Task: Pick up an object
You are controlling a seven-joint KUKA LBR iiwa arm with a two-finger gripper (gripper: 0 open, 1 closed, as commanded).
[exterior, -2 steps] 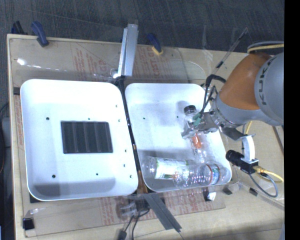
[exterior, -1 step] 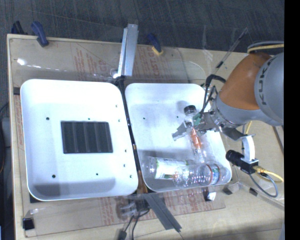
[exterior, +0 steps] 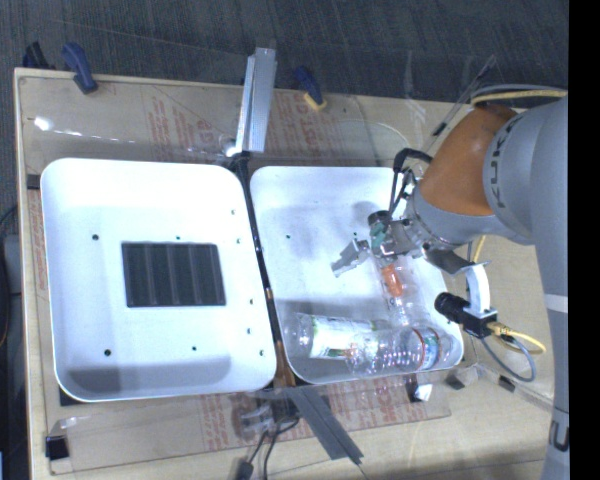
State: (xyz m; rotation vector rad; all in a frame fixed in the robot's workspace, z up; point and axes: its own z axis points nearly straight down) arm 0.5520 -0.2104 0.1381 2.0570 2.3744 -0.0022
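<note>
Hanging over right bin (exterior: pixel 310 193), hand (exterior: pixel 365 251) blurry, grip state unclear; clear bottle (exterior: pixel 375 343) below, hard to see.

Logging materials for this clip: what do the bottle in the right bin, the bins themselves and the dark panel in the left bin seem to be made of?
Bottle: clear plastic, it seems; the white bin floor shows through it, with glints and a label band.
Right bin and left bin: smooth white moulded plastic, probably; rounded corners, soft sheen.
Dark panel: matte black and ribbed; the material is unclear.
</note>
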